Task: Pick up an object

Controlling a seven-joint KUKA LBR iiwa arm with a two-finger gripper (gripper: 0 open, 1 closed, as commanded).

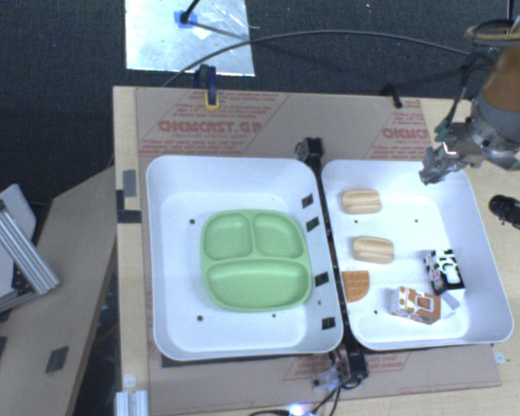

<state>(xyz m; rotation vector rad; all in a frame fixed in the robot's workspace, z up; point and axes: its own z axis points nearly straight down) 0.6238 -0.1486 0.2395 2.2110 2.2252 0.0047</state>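
Looking down on the bench, we see two shallow white bins side by side; the left bin (169, 232) fills the middle of the frame and the right bin (481, 258) lies toward the right; a green divided plate (256, 260) sits flat in the left bin, its three compartments facing up; in the right bin we count five small things; a tan bread roll (361, 201) lies near the bin's upper left, and a second bread roll (373, 250) lies just below it, apart from the first; an orange-brown waffle piece (356, 285) rests against the bin's left wall below the second roll; a brown and white carton (417, 305) lies toward the lower middle of the bin, tilted; a black and white carton (444, 270) stands just to its upper right, near it, though we cannot tell whether they touch; the arm (507, 94) comes in at the upper right of the frame; its gripper (437, 165) hangs above the upper right corner of the right bin, well apart from every object; whether its fingers are spread or pressed together we cannot tell, and nothing shows between them.
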